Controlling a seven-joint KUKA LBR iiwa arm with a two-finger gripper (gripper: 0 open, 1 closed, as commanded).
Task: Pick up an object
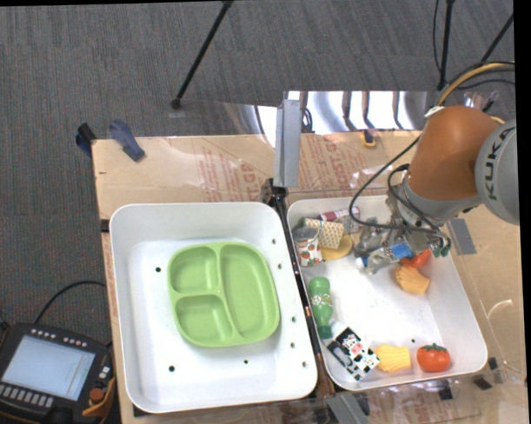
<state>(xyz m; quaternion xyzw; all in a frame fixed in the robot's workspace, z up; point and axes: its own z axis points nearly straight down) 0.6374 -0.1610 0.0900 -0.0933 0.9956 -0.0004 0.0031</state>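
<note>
My left bin [128,255] holds a green divided plate [223,293]. My gripper [384,253] hangs low in the right bin [460,317], amid toys; its grip I cannot tell. A tomato [433,357] sits at the near corner, well apart.

Right bin [467,313], frame centre-right, loose objects noted: red tomato [433,357] at lower right corner, yellow corn piece [393,358] just beside it, black-and-white cow-print block [356,352] to its left, green bottle [321,303] lying along left wall, printed can [307,247] upright at upper left, yellow wedge [412,281] at upper right
</note>
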